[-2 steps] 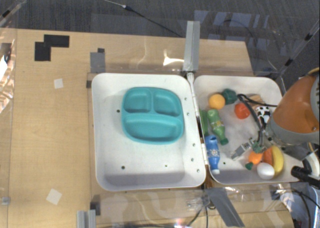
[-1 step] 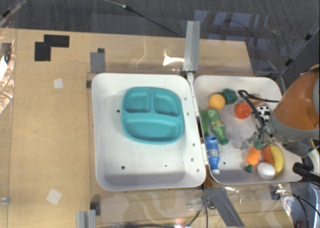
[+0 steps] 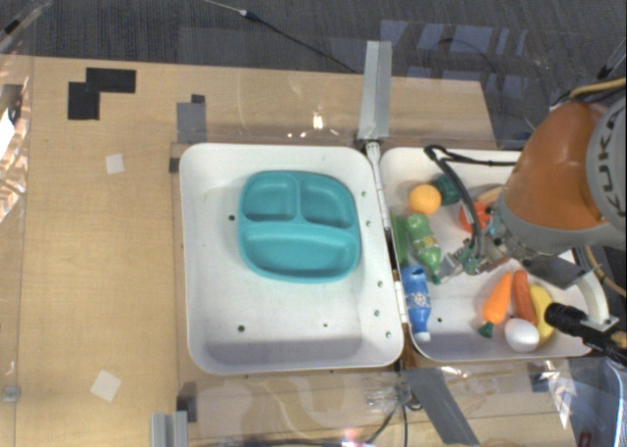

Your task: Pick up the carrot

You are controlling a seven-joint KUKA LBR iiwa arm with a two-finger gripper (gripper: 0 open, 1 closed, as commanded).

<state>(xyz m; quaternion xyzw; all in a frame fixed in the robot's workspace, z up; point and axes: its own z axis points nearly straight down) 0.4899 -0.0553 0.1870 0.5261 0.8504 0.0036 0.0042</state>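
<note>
Wooden bench (image 3: 98,269) is carrying two white bins. Over the right bin (image 3: 446,332) the arm's orange band is hiding much of the clutter. Its gripper (image 3: 468,261) is hovering low, its state impossible to judge. Just right and below, the carrot (image 3: 498,301) is lying beside a white egg (image 3: 521,334).

Glossy white plastic bins (image 3: 211,337), matt teal plastic tray (image 3: 299,226), smooth orange carrot (image 3: 498,300), pale wood bench (image 3: 98,278)
</note>
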